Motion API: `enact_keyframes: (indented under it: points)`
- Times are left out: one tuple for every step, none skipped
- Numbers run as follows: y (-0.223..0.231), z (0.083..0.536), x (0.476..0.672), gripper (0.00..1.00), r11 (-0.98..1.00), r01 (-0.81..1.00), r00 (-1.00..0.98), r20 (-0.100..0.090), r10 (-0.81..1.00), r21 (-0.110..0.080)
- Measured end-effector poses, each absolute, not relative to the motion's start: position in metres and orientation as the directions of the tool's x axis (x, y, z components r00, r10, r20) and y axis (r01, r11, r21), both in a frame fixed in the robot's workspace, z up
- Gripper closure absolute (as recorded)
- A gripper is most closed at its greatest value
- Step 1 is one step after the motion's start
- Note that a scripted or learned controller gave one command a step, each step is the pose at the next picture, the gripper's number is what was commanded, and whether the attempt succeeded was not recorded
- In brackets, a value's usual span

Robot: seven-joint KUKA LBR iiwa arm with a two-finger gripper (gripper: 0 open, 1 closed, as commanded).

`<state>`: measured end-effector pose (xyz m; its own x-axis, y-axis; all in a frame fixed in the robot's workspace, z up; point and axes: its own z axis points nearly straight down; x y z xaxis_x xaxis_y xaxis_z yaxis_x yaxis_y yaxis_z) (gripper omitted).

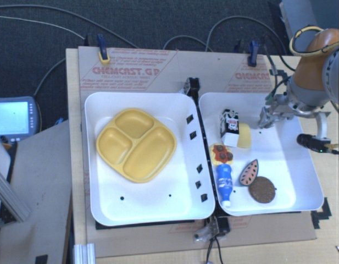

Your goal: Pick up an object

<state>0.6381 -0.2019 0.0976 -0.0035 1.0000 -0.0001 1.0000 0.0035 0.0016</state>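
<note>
Camera view has the gripper [266,117] poised over the right bin [306,172], and it should drop squarely onto the pale yellow block [244,136] just beside it, avoiding the rim.

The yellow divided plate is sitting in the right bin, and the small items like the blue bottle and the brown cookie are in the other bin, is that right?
Not quite. The camera view shows the yellow divided plate in the left bin; the blue bottle and brown cookie lie in the right bin.
</note>
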Motion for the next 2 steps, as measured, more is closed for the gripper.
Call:
enact_keyframes:
  points:
    - [-0.208,0.150,0.632,1.00,0.000,1.000,0.000,-0.002,1.000,0.006]
    - [-0.206,0.215,0.631,1.00,0.002,1.000,-0.002,-0.003,1.000,0.008]
